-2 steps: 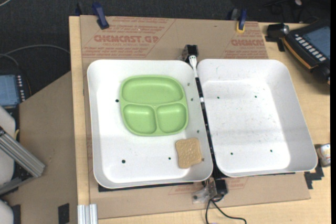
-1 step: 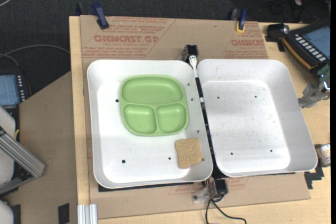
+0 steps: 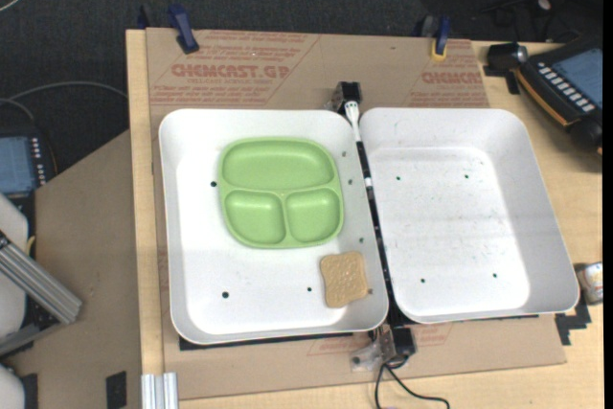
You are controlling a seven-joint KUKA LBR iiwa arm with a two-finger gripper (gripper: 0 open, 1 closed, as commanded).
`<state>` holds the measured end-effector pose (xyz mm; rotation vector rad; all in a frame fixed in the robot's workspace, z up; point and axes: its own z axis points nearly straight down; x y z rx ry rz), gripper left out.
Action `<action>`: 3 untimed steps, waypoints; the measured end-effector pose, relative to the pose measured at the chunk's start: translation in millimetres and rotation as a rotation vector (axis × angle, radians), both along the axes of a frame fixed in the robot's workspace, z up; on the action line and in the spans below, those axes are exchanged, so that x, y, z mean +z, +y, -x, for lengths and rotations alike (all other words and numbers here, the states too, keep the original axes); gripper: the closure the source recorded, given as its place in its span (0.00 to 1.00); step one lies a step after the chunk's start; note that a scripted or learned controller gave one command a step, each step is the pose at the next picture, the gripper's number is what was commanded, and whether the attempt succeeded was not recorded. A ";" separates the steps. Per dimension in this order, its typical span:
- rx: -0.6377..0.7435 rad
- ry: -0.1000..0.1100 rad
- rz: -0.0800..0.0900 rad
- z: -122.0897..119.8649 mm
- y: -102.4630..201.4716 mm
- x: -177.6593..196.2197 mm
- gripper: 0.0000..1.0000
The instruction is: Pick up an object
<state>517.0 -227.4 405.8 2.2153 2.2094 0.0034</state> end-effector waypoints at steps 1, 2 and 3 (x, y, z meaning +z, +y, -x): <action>0.001 0.020 -0.012 40.2 13.2 -91.1 1.00; 0.006 0.004 -0.003 -26.5 3.2 -87.1 1.00; 0.006 -0.010 0.002 -56.3 3.4 62.6 1.00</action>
